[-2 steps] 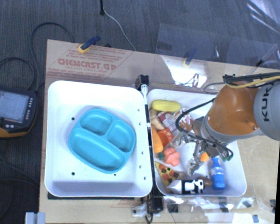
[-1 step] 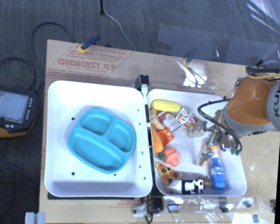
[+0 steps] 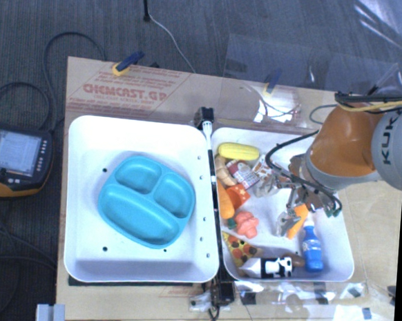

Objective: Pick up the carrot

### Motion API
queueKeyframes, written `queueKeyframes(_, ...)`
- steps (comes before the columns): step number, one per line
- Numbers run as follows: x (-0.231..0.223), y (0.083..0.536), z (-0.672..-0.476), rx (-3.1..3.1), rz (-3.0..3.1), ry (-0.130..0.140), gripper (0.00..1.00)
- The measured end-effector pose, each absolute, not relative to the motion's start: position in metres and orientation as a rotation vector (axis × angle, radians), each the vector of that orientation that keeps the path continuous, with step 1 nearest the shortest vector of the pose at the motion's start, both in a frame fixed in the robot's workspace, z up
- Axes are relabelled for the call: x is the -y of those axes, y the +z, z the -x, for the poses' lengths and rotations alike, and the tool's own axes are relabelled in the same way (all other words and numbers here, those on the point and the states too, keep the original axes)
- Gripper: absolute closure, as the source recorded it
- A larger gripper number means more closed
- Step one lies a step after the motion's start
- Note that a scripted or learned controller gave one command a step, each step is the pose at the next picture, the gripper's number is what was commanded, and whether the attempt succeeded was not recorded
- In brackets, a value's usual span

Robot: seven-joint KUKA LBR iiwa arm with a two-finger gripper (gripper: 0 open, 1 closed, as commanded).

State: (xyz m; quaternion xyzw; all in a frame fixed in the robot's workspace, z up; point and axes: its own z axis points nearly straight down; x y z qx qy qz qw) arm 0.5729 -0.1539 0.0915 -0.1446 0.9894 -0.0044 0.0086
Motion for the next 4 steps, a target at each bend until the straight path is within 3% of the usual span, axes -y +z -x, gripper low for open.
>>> queueKeyframes(1, 0.133, 0.094, -0.522, -3.043, 0.647, -0.024, 0.0)
queueKeyframes(2, 0.133, 0.104, -0.522, -3.046, 0.644, -0.027, 1.0)
queueKeyframes(3, 0.133, 0.103, -0.522, -3.048, 0.645, -0.025, 0.0)
queueKeyframes(4, 0.12, 0.098, -0.51, -3.055, 0.438, -0.031, 0.0)
